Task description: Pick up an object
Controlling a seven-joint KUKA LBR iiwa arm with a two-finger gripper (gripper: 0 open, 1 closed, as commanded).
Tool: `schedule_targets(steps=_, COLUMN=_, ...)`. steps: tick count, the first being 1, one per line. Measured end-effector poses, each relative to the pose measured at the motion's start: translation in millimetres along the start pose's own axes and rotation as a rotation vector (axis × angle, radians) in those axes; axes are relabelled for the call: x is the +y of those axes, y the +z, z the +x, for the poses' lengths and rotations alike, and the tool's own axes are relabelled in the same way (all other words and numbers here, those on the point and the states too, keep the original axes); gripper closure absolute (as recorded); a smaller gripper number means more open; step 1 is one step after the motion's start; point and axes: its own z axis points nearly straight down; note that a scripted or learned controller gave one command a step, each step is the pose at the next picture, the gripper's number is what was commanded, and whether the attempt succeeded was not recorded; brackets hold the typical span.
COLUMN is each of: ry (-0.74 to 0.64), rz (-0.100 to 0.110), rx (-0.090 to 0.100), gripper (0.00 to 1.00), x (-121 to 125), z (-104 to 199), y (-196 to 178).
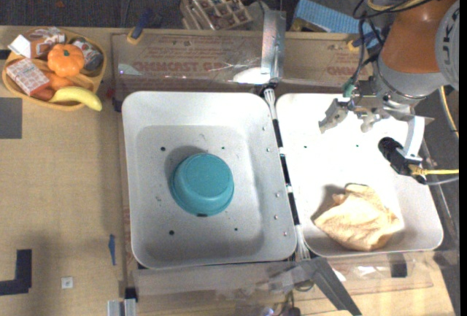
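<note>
A teal bowl [203, 184] lies upside down in the middle of the left bin [142, 117]. In the near part of the right bin [306, 161] rests a crumpled tan cloth [359, 217]. My gripper [349, 118] hangs over the far part of the right bin, well behind the cloth. Its fingers are open and nothing sits between them. The grey arm with its orange band [408, 41] comes in from the upper right.
A bowl of toy fruit [52, 68] stands on the bench at the far left. Behind the bins runs a cardboard wall [197, 63], with crates and clutter beyond it. A black fitting with a cable [395, 154] hangs below the wrist over the right bin.
</note>
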Motion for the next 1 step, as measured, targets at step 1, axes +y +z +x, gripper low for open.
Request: schedule_targets(steps=1, ry=0.010, rz=-0.003, rx=-0.002, gripper=0.00, x=-3.9, z=-50.7, y=-70.9)
